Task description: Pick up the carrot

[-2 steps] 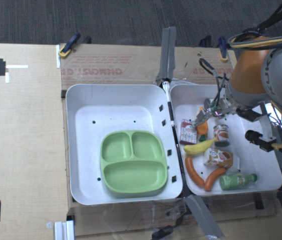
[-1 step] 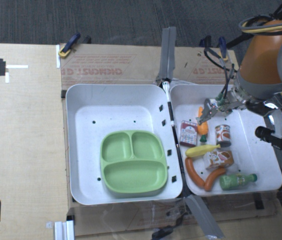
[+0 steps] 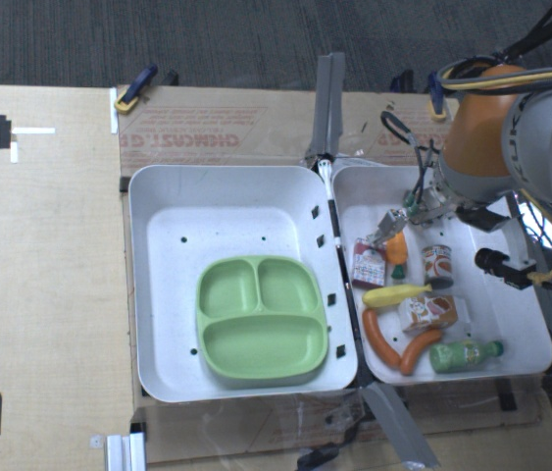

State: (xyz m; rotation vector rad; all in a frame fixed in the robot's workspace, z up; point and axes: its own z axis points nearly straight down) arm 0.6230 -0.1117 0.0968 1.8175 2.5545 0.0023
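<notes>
Gripper [image 3: 390,226] sat over carrot [image 3: 396,248] in right bin [image 3: 523,334]; fingers apart or together: can't tell.

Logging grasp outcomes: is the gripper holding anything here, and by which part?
Cannot be told. The gripper sits low over the carrot in the right bin, but no grip is visible.

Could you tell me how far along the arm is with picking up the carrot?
Done: the claw is down in the right bin, right at the small orange carrot.
In hand: the carrot lies just below the claw's tip, beside a red-and-white packet; a grasp is not visible.
Left: closing on the carrot and lifting it out. The banana and sausage lie nearby.
</notes>
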